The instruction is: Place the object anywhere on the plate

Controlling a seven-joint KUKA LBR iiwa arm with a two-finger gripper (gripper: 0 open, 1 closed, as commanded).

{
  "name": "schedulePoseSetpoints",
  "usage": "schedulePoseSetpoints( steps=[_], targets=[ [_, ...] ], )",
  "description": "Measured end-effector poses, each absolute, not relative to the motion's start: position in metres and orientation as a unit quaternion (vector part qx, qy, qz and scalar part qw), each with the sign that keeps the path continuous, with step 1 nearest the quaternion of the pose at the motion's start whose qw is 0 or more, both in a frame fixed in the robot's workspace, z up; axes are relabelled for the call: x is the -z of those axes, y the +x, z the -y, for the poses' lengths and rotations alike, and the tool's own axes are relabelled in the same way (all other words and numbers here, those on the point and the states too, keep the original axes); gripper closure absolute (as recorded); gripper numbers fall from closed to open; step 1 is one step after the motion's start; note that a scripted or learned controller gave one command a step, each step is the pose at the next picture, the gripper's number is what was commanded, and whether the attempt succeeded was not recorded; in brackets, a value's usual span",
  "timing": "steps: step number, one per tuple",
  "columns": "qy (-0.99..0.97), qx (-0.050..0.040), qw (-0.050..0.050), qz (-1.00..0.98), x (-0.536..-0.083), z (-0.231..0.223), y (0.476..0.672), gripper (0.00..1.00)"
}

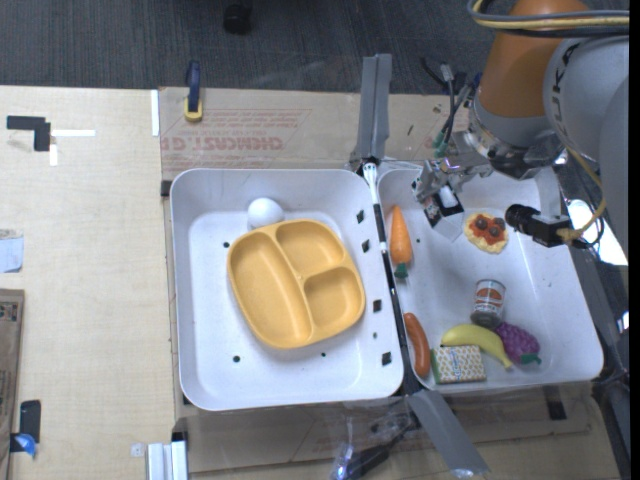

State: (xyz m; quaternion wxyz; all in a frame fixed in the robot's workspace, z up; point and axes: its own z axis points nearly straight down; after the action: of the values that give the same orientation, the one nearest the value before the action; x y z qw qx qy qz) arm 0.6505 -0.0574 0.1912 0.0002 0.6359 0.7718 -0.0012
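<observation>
- The one camera looks down on me from above the bench, at a slant.
- It takes in both white bins [190,298] whole.
- My arm [560,68] enters from its right.

Pale wooden bench [80,298] spans the frame. Two white bins sit on it: left bin [200,368] centre-frame, right bin [575,353] touching beside it. Cardboard sheet [270,133] lies flat behind them.

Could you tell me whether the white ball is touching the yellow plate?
Touching: in the camera view the ball sits right against the plate's upper rim, with no gap showing.
</observation>
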Motion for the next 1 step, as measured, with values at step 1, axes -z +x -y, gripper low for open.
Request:
schedulePoseSetpoints(
  steps=[1],
  targets=[
    [0.589, 0.0013, -0.001, -0.808, -0.1907, 0.0004, 0.5847, 1.0]
  ],
)
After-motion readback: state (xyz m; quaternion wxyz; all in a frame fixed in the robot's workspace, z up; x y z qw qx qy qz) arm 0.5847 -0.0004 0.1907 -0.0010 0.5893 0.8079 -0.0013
